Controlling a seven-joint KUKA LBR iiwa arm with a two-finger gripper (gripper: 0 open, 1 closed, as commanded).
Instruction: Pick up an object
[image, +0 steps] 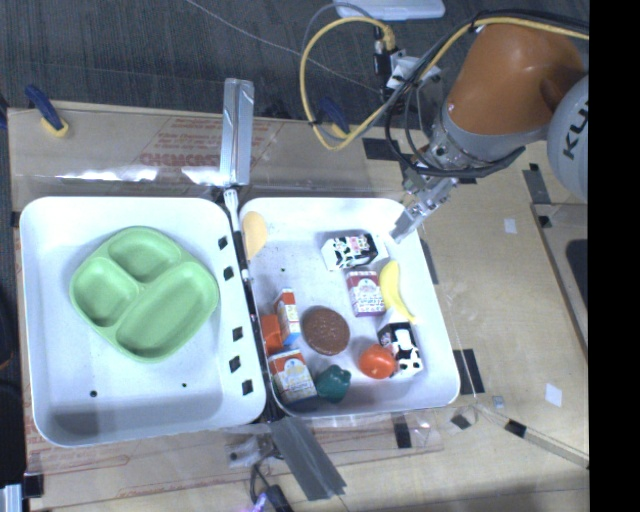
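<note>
Hovering at the upper right corner of the right bin (300, 215), my end effector (412, 218) points down and left; whether it is open or closed I cannot tell, and nothing shows in it. Just left of its tip lies a black-and-white carton (349, 249). Below that sit a red carton (366, 293) and a yellow banana (392, 288), then a brown disc (326, 330), an orange ball (377, 362) and a green piece (334, 382) toward the frame's lower middle. Left of these, the left bin (45, 300) carries a green divided plate (145, 291).
</note>
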